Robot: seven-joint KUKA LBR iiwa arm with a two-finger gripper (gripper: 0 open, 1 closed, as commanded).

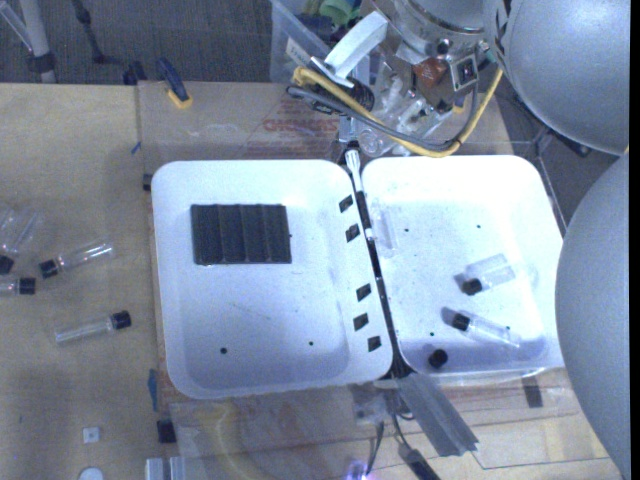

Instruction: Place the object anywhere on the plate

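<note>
The plate (pixel 241 234) is a black ribbed rectangle lying flat in the back part of the left bin (pixel 180 358). Two clear vials with black caps lie in the right bin (pixel 520 183): one vial (pixel 487 274) near the right wall, the other vial (pixel 480 326) in front of it. A loose black cap (pixel 437 359) rests by the front wall. My gripper (pixel 355 150) hangs from the wrist over the back edge of the bins, above the divider between them, well apart from the vials and the plate. Cables and the wrist hide much of it.
A faint clear piece (pixel 381 232) lies just right of the divider. A clear tub of mixed items (pixel 325 8) stands behind the bins. Several loose vials (pixel 92 325) lie on the bench at the left. The grey arm covers the view's right side.
</note>
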